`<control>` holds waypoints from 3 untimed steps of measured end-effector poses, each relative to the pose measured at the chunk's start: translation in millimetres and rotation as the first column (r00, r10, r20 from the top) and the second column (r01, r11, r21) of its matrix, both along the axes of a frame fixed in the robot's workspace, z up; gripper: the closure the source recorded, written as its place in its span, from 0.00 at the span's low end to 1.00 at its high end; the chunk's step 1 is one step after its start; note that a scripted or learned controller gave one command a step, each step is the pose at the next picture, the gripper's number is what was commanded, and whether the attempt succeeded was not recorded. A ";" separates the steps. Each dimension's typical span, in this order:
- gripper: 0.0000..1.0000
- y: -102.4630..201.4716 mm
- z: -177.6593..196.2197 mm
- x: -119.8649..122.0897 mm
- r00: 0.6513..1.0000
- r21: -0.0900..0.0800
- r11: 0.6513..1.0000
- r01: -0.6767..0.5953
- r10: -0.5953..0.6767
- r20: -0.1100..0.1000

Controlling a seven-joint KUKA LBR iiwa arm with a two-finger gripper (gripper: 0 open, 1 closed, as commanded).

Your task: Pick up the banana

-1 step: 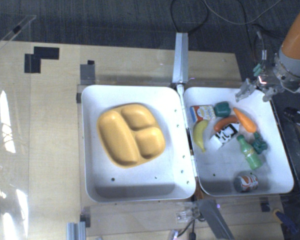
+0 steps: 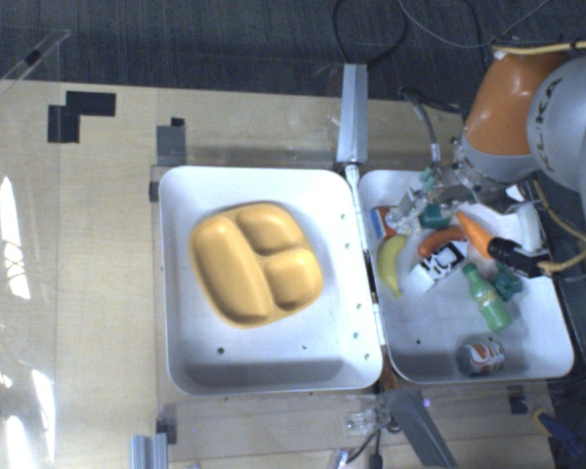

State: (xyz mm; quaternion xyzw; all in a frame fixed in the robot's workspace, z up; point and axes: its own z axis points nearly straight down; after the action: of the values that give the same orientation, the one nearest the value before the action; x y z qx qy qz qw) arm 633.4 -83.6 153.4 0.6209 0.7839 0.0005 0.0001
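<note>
Yellow and lying against the right bin's (image 2: 557, 355) left wall, the banana (image 2: 392, 264) is resting just below-left of the pincer (image 2: 425, 203), which is hovering beside it with a grip state I cannot tell.

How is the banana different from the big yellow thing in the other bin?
The banana is thin and curved; the yellow lump is wide and rounded, with grooves splitting it into three bulges. The banana is much smaller than the lump. The banana shows some green, while the lump is a deeper golden yellow. The banana lies in the right bin among other items; the lump sits by itself in the left bin. Both are yellowish.
</note>
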 end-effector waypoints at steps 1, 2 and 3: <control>0.00 1.8 44.4 37.4 0.985 -0.002 0.985 -0.172 0.172 0.005; 0.00 -13.8 79.8 37.5 0.936 -0.004 0.936 -0.353 0.353 0.006; 0.00 28.1 115.7 37.5 0.950 -0.003 0.950 -0.312 0.312 0.006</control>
State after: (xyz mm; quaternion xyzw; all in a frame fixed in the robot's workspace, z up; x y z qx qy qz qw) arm 670.9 -55.5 269.1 0.4891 0.8722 0.0016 0.0030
